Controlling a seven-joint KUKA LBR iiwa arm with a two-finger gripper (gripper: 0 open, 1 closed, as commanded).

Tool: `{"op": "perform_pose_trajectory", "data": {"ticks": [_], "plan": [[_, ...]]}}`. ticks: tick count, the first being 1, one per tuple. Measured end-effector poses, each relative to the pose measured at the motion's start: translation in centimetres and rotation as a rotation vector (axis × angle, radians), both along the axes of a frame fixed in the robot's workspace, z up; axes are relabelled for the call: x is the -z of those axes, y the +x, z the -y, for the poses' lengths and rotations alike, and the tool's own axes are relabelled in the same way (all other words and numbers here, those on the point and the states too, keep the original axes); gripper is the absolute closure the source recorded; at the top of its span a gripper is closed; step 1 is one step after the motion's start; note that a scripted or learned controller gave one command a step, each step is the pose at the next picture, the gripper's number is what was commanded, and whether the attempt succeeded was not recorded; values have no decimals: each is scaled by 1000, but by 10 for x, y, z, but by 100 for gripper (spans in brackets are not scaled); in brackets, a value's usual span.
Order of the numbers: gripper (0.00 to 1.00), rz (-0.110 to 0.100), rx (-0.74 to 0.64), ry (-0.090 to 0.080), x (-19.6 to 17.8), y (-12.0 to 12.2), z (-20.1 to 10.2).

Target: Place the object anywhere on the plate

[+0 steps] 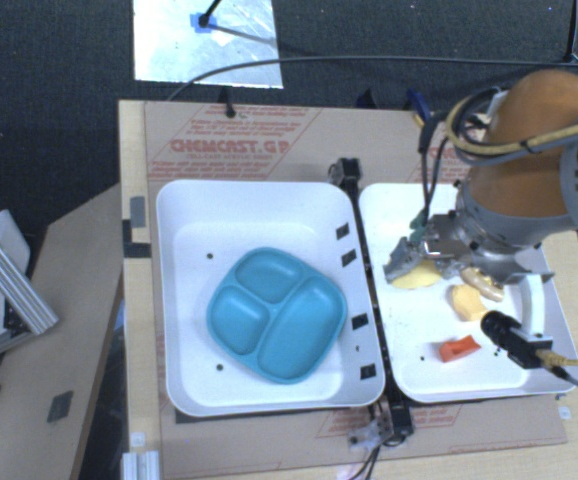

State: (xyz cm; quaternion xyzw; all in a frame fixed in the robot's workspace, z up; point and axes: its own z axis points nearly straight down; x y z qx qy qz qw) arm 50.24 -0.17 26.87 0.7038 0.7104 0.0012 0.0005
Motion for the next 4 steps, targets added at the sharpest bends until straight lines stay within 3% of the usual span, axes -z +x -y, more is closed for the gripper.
{"op": "perform_pose_trajectory", "data": {"ticks": [1,3,4], "plan": [[100,-2,0,0,13,5,-43],[100,-3,0,0,42,4,-157],[100,0,0,1,34,5,-210]]}}
